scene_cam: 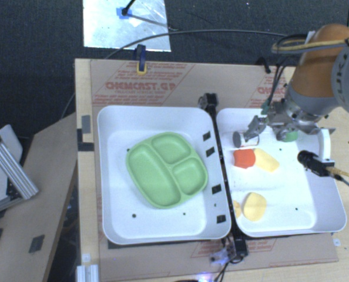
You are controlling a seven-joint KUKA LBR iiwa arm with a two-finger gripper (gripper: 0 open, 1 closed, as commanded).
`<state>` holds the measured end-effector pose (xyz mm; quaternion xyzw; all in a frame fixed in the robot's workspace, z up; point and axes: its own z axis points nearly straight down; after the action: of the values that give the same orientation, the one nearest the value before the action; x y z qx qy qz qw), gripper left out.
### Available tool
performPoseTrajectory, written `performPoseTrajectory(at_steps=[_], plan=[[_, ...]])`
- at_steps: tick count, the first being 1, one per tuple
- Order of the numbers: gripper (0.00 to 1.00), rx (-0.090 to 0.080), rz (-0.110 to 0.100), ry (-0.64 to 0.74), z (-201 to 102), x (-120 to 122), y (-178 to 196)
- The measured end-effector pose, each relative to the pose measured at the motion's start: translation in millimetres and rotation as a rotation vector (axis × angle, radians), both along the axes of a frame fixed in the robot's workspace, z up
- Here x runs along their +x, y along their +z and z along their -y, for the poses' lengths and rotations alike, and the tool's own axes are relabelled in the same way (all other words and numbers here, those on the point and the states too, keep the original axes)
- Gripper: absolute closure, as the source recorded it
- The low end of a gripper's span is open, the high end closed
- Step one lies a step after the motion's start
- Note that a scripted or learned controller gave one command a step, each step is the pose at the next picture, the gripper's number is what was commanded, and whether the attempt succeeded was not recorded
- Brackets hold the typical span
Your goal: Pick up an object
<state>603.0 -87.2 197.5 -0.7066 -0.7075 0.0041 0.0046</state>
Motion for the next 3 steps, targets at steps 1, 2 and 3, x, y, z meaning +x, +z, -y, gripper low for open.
performPoseTrajectory(at_steps=[1, 2, 3], plan=[[0.0, -0.001, 0.014, 0.002, 0, 3, 8], [0.0, -0.001, 0.009, 0.0, 4, 0, -54], [0.0, 0.0, 0.01, -0.001, 3, 2, -96]])
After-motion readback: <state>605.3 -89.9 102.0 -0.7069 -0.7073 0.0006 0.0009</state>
